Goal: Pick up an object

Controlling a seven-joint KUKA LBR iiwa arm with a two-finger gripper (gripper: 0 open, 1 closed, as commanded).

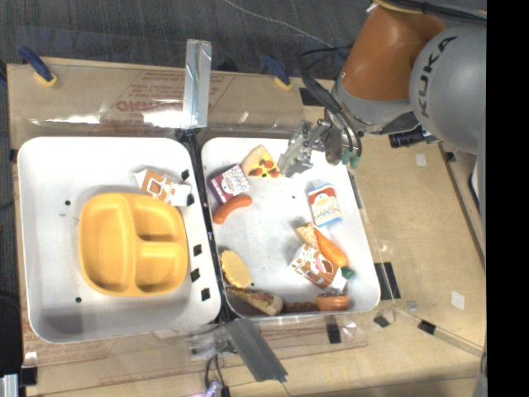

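Observation:
My gripper (297, 154) hangs over the far edge of the right bin (273, 230), just right of a pizza slice (261, 162). Its two metal fingers look slightly apart, with nothing between them. Below it in the same bin lie a maroon packet (229, 183), a red sausage (231, 209), a blue and white carton (325, 205), an orange carrot (331, 251), a brown and white packet (310, 265), a round bun (235, 267), a sandwich (260, 303) and a second sausage (333, 302).
The left bin (50, 164) holds a yellow divided tray (134, 242) and a small orange and white carton (161, 186) by the wall between the bins. A strip of silver tape (197, 81) stands at the back. The arm's orange band (384, 52) looms at the upper right.

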